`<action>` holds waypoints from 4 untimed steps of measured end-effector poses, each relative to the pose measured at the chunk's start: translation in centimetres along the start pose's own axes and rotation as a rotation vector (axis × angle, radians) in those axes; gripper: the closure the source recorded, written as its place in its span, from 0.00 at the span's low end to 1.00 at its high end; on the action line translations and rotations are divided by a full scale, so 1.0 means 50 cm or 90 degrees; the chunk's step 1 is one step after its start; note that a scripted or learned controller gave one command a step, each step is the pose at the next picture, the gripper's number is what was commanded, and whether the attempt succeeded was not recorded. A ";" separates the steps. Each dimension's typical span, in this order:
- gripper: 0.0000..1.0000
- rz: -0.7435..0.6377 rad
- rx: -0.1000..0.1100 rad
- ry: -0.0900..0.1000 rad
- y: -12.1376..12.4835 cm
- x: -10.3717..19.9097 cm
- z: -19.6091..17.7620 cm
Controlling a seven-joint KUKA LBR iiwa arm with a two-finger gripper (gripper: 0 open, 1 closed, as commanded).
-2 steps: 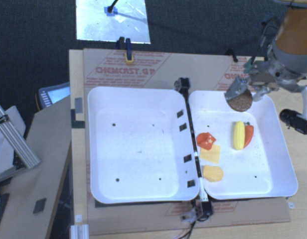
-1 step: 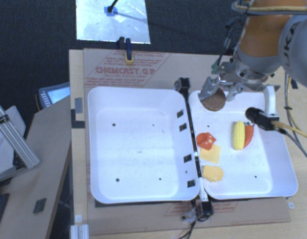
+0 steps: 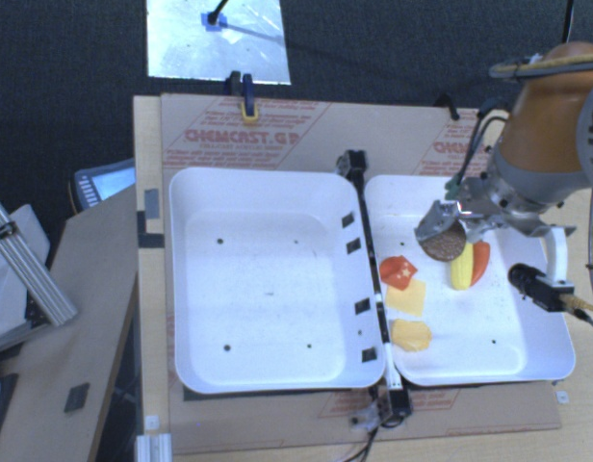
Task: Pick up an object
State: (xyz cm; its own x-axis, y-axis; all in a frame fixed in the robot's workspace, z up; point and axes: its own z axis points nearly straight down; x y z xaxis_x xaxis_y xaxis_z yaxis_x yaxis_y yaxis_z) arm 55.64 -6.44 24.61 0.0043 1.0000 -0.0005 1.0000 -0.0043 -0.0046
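The right bin (image 3: 528,354) holds several small toy foods. A brown round piece (image 3: 445,245) lies directly under my gripper (image 3: 449,225), which hangs low over the bin's middle. I cannot tell whether it touches the brown piece. Just right of that piece lie a yellow piece (image 3: 461,270) and an orange-red piece (image 3: 481,260), side by side. A red piece (image 3: 398,270), a flat pale yellow slice (image 3: 407,298) and a yellow-orange lump (image 3: 410,335) sit in a column near the bin's left wall.
The left bin (image 3: 191,287) stands beside the right one, with a row of black clips (image 3: 358,248) along the shared wall. Both bins rest on a brown board (image 3: 277,133). The arm's orange band (image 3: 552,114) rises at the right.
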 end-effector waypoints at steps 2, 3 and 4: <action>1.00 -0.001 -0.003 -0.001 0.034 0.055 -0.006; 1.00 -0.009 -0.006 0.001 0.068 0.170 -0.053; 1.00 -0.008 -0.005 0.001 0.068 0.163 -0.072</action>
State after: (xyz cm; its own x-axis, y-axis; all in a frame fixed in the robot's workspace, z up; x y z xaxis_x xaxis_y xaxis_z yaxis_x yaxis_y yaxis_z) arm 59.08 1.70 28.22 -0.0086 1.0000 0.0006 1.0000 0.0086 0.0040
